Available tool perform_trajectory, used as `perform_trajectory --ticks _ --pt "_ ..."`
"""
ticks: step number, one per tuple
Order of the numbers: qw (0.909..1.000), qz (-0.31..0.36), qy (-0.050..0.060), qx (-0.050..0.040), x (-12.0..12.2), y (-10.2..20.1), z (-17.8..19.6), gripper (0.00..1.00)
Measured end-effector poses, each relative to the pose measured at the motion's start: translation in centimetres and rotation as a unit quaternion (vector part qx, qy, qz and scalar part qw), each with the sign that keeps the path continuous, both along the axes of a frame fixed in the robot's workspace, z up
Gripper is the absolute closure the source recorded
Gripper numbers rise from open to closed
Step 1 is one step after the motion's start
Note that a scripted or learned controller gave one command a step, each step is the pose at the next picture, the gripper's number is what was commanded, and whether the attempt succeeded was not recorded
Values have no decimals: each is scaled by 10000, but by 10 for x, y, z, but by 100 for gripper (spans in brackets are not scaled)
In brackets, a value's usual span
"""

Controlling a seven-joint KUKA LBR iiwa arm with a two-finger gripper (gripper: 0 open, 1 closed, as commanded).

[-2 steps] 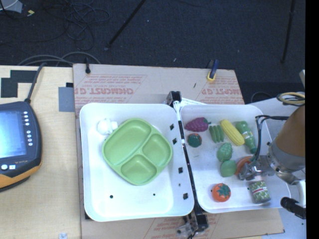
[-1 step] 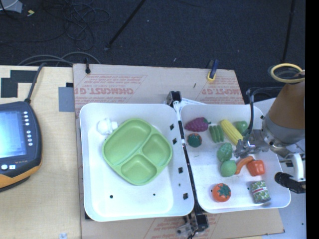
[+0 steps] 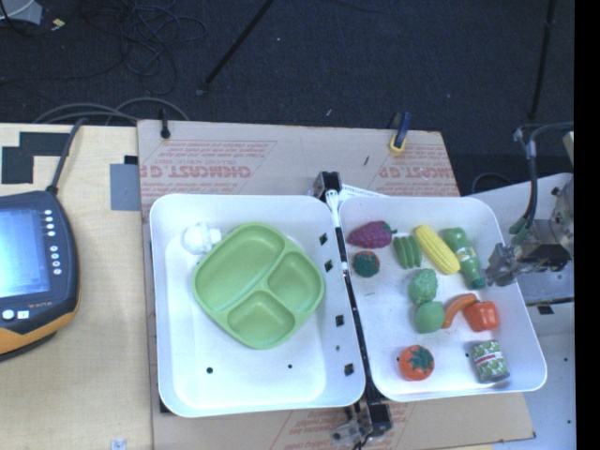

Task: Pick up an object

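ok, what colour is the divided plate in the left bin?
Light green. The plate shows plainly in the camera view, lying in the left bin.

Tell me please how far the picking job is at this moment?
Done: nothing is lifted. The yellow plastic corn cob, purple toy grapes and red plastic tomato lie in the right white bin. In hand: the end effector sits at that bin's right edge. Left: grasp and raise one object.
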State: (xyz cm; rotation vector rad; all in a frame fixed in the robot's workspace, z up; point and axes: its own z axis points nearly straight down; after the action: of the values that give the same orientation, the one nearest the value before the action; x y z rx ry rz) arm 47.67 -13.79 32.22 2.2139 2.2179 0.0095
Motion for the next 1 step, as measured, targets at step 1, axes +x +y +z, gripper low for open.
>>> perform_trajectory --ticks 1 --pt "10000 1 80 17 -1 27 -38 100"
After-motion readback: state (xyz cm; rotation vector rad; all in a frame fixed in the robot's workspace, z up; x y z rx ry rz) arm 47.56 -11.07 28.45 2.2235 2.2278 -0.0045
